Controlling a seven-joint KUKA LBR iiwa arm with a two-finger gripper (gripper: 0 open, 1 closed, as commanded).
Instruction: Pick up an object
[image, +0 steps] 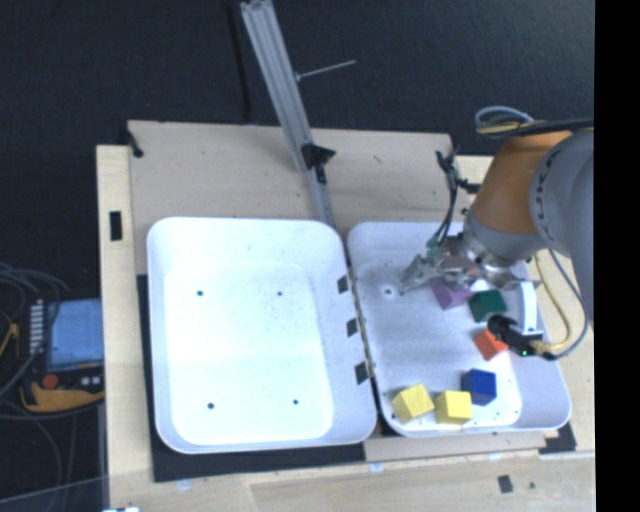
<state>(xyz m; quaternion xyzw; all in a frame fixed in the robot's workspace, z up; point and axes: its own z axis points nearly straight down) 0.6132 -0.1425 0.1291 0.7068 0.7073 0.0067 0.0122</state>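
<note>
Smooth blocks (452, 405) in glossy bin (400, 340)

Glare on left bin (250, 330), dark surroundings, soft focus

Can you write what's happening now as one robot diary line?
end effector: over right bin | near: purple block | yellow blocks: front | left bin

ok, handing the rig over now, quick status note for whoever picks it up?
End effector: low over the upper part of the right bin, beside the purple block; nothing seen between its fingers.
Blocks, all in the right bin: purple and green block by the wrist, orange block below them, blue block and two yellow blocks along the near edge.
Done: nothing lifted.
Left: grasp and lift one block.
</note>
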